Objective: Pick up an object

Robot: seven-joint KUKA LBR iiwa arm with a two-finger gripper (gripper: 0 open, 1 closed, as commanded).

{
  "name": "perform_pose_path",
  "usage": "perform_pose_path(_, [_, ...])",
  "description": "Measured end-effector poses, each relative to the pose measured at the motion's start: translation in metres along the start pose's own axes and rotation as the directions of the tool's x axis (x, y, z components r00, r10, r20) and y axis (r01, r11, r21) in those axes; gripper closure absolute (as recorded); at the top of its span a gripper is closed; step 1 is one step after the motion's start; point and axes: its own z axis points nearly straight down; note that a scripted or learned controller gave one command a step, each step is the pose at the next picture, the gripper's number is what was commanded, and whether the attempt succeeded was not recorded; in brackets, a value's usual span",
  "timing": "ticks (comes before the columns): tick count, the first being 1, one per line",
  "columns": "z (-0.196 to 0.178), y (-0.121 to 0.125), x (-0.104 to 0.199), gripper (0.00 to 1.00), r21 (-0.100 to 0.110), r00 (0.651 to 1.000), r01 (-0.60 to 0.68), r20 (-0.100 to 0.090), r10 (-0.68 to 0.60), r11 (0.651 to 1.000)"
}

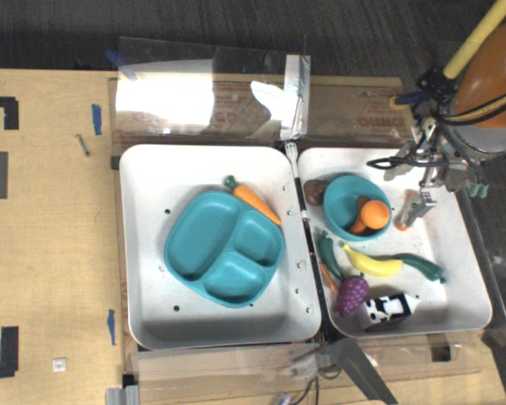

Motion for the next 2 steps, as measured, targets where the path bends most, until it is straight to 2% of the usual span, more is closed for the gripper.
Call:
perform_pose_path(1, [0.092,0.016,0.001,0.0,-0.001,0.984,-0.177,0.005,0.177,0.984])
perform_pose_path(2, [0.079,0.017,-0.002,1.0,0.0,0.985,-0.175,0.015,0.175,0.985])
